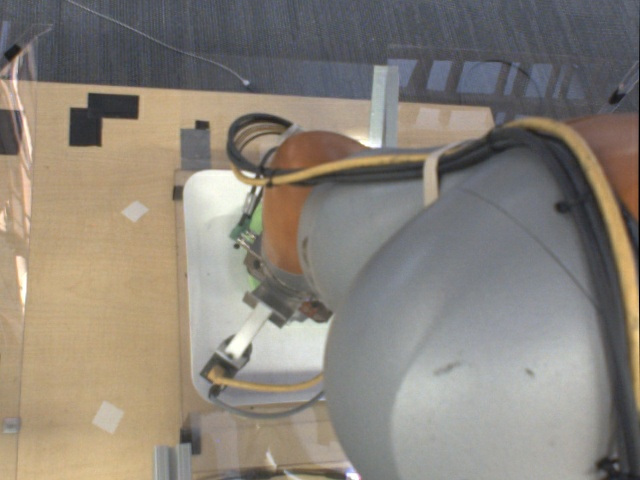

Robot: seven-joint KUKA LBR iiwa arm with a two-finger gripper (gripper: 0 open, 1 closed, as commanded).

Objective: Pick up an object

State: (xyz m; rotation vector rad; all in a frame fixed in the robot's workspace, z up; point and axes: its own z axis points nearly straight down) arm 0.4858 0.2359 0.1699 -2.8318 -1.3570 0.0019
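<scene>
The grey arm with its orange band (290,208) reaches over the left white bin (210,268) and covers most of it. My gripper (277,298) shows as a metal piece under the orange band, low over the bin's middle. A small green piece (246,224) sticks out at the band's left edge; I cannot tell whether it is an object or part of the wrist. The bare strip of bin floor on the left shows no loose object.
The tan bench (100,298) spreads to the left, marked with black patches (100,116) and small pale squares. The arm's large grey body (480,328) hides the right bin. Black and yellow cables (255,138) loop above the bin's far edge.
</scene>
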